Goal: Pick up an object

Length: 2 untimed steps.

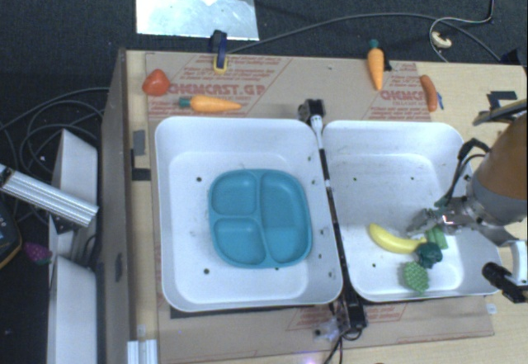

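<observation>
Object: curved yellow plastic banana, lying flat in the right shallow white bin
Gripper: just beside the banana's right end
Fingers: grip state cannot be told

- The right bin has bare floor along its far edge and left side, open from above.
- Its near right corner is crowded: banana, dark green piece and light green piece lie close together, with the tool just beside them.
- The left bin is mostly taken by a blue divided plate; only margins stay free.
</observation>
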Motion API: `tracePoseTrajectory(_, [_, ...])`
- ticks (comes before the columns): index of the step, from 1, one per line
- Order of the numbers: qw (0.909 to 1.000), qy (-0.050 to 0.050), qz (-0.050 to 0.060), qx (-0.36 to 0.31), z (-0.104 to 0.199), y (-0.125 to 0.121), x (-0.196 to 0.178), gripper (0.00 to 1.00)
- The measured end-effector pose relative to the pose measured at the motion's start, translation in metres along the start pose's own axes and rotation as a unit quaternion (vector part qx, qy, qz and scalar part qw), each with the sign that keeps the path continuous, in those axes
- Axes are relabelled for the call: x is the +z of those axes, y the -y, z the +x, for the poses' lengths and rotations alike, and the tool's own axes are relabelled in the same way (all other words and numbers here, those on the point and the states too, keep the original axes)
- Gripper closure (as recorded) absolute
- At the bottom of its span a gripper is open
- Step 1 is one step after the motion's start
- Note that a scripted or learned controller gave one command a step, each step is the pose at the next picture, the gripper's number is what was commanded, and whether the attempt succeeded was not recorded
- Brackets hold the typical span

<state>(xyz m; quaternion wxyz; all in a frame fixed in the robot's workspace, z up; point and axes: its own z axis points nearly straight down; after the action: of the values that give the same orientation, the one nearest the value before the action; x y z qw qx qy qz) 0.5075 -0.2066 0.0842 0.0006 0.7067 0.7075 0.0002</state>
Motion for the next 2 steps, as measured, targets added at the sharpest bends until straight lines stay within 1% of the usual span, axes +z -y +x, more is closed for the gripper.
tracePoseTrajectory(1, [1.0000, 0.000, -0.002, -0.001, 0.044, -0.057, -0.183, 0.00])
tracePoseTrajectory(2, [1.0000, 0.000, 0.000, 0.000, -0.001, -0.020, -0.117, 0.00])
